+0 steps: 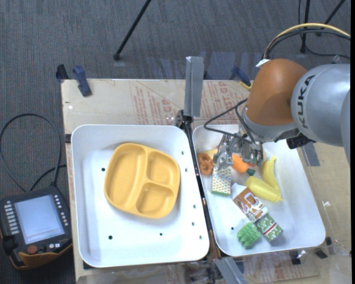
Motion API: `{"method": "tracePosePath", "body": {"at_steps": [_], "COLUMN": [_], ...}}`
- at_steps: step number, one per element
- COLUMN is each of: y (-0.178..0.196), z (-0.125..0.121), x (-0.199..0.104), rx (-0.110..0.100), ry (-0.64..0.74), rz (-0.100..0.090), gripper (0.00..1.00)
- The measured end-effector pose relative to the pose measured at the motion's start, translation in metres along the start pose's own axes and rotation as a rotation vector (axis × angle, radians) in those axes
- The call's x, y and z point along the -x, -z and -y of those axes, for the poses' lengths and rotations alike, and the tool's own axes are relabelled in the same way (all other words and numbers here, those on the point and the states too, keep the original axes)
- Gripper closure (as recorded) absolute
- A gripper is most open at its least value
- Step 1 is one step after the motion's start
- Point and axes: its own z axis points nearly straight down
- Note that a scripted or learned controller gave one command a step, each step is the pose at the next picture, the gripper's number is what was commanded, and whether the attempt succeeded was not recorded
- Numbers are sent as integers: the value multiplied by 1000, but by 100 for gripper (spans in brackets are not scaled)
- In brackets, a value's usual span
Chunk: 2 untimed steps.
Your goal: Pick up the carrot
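The carrot is a short orange piece with a small green end, lying in the upper middle of the right bin. My gripper hangs directly over it, low in the bin, and its metal parts hide the carrot's upper edge. Whether it touches the carrot is not visible. The arm's orange band and grey wrist sit above and to the right.
Around the carrot lie an orange ring-shaped piece, a green checkered packet, a banana, a yellow bottle-like item, a brown carton, a green box and broccoli. The left bin holds a yellow divided plate.
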Motion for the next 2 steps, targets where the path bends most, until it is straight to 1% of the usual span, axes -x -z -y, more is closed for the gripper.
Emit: {"method": "tracePosePath", "body": {"at_steps": [1,2], "y": [120,115], "z": [35,35], "x": [-5,-8], "rx": [-3,-2], "ry": [142,142], "rz": [0,-11], "gripper": [100,0]}}
